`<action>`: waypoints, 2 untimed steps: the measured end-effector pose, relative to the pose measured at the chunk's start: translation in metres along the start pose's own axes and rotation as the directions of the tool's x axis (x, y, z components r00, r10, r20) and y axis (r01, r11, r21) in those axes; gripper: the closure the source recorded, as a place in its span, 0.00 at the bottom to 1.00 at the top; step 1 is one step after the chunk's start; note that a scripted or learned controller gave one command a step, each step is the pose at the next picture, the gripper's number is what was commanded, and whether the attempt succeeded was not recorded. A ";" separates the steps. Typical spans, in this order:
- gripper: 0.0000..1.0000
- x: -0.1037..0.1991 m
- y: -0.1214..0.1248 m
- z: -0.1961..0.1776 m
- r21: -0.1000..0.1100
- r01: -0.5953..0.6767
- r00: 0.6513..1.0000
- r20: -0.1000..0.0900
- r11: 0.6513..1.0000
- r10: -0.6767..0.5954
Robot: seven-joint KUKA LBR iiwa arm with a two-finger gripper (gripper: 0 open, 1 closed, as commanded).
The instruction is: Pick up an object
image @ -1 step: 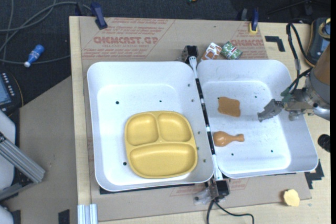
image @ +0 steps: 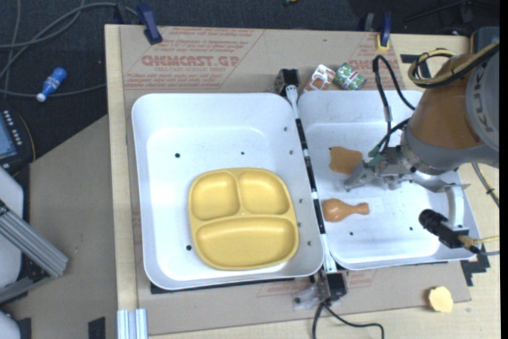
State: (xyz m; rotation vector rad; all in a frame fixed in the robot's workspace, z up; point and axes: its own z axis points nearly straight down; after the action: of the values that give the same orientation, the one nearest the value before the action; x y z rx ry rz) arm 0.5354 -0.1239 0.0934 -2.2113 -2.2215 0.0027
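Two brown toys (image: 343, 159) (image: 343, 209) lay in the right bin (image: 397, 250); the tool (image: 359, 177) hung low between them, presumably choosing one, its grip state impossible to tell.

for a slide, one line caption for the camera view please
KUKA arm's gripper low in the right bin beside two tan toy pieces; yellow divided tray in the left bin.

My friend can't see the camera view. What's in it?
A robot's gripper reaches into the right white bin, beside two tan toy pieces. The left white bin holds a yellow divided plate.
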 end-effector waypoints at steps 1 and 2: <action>0.00 0.035 0.045 0.010 -0.009 0.001 1.000 0.003 1.000 -0.001; 1.00 0.032 0.044 -0.002 -0.012 -0.004 1.000 0.006 1.000 0.004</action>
State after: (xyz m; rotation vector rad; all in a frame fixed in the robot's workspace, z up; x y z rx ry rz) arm 0.5794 -0.0916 0.0956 -2.2245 -2.2254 -0.0040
